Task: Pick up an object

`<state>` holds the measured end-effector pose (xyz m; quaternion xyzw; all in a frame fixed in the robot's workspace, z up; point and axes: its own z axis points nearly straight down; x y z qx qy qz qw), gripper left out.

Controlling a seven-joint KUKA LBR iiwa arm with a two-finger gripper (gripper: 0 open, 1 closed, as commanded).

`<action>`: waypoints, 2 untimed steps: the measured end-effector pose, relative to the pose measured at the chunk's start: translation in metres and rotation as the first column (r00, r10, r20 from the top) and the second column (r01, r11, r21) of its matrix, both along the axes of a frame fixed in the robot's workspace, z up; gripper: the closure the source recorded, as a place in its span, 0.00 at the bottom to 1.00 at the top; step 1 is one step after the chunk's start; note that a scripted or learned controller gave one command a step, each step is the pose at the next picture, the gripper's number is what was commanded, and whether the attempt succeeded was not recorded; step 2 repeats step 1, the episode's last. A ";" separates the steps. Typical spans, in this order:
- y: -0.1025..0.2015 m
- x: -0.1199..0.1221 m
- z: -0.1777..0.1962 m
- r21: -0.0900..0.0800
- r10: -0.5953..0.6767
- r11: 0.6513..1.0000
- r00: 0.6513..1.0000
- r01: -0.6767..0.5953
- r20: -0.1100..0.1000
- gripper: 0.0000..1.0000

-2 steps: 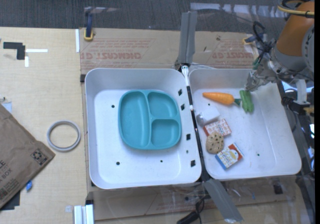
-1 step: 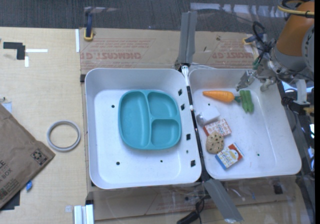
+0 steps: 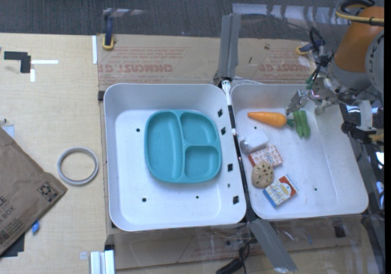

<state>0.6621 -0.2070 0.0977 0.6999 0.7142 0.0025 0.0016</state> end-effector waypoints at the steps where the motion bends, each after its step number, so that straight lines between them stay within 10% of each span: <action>1: -0.001 0.001 0.010 -0.004 0.001 1.000 1.000 -0.001 0.003 1.00; 2: -0.001 0.001 0.010 -0.004 0.001 1.000 1.000 -0.001 0.003 1.00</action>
